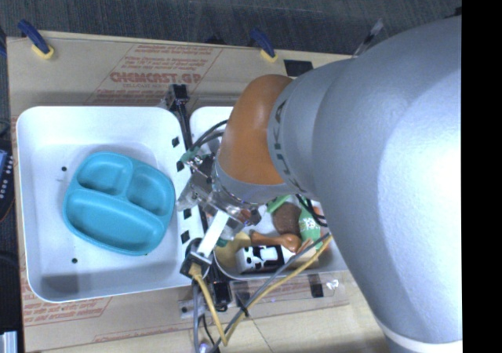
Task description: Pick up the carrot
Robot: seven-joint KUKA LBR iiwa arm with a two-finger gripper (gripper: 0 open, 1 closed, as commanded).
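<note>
Arm low over right bin (205, 120), gripper (234, 214) tucked under the wrist, can't tell if claw is spread or closed. Carrot (274, 239), probably the orange stick, lies at the bin's near side, packed against brown piece (286, 216), green item (308, 226), black-and-white thing (263, 257). Risk: crowding, so claw may grab a neighbour or nudge carrot aside

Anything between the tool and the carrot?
Nothing visibly between: the tool sits right beside the carrot in the right bin. A black-and-white object crowds its near side, a brown object its far side.
</note>
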